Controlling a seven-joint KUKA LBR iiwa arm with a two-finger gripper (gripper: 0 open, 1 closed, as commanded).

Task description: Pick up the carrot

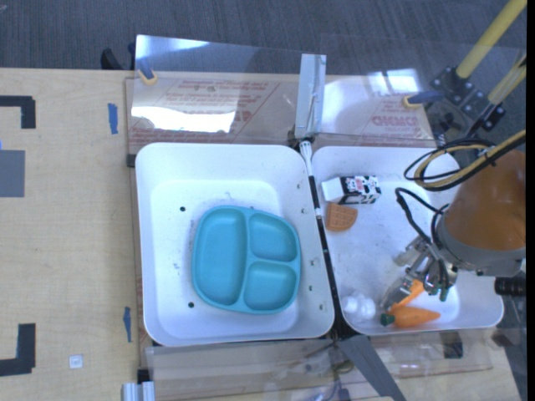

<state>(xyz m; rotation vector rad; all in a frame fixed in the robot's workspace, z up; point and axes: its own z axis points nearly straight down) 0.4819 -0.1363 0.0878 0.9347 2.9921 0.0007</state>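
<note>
Low over the right bin's (476, 307) near corner, the tool (415, 289) sits just above the carrot (415, 315); whether it is wide or narrow I cannot tell, since its tips blur against orange. Probably a light, stiff, smooth toy, the carrot is best pinched across its thick middle, with the milk carton (353, 190) and cookie (341, 217) well apart.

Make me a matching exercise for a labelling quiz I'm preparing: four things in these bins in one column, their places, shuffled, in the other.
Things:
1. blue divided plate
2. carrot
3. black-and-white carton
4. tool

Places:
A. far end of the right bin, beside the divider
B. directly over the carrot
C. left bin, middle
D. near edge of the right bin

Pairs: 1-C, 2-D, 3-A, 4-B
</note>
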